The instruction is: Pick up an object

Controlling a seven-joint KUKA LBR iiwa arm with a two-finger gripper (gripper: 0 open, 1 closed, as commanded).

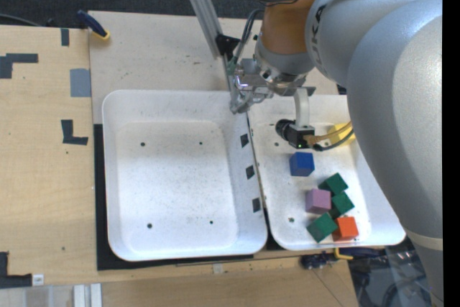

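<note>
My gripper (pixel 241 95) hangs over the far end of the divider between the two bins, above the left edge of the right bin (pixel 374 223). Nothing shows held under it. Several small blocks lie in the right bin, all nearer the front than the gripper. A blue cube (pixel 302 164) is closest to it. Behind that sit a purple cube (pixel 318 200), three green blocks (pixel 334 185) (pixel 343 204) (pixel 323 227) and an orange cube (pixel 347 227), clustered at the front right.
The left bin (pixel 115 154) lies beside the right one, sharing a raised rim (pixel 248 162). A slanted grey metal pole (pixel 201 0) rises behind the bins near the gripper. The arm's large body covers the right bin's far right side.
</note>
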